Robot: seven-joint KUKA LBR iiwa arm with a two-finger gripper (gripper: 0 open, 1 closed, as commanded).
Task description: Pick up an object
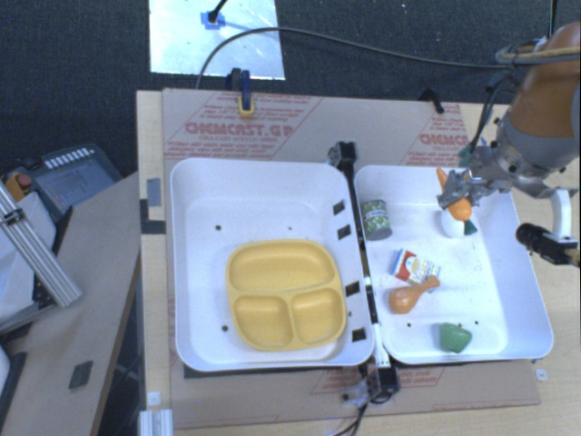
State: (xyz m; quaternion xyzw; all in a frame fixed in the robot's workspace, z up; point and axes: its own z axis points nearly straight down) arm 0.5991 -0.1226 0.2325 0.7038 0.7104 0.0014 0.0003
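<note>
The arm comes in from the right, and the gripper [457,192] sits low over the far end of the right bin [522,330]. An orange, carrot-like toy [461,209] lies right at its tip, with a white piece just beneath. Whether the fingers are spread or pinching that toy, I cannot tell. Nearer in the same bin lie a small green can [374,219] by the left wall, a red-and-white packet [415,266], a toy chicken drumstick [413,293] whose long axis runs left-near to right-far, and a green pepper [455,337]. The left bin [195,243] holds a yellow divided plate [286,293]. The board under the bins [272,125] reads "CHEMCAST GP".
</note>
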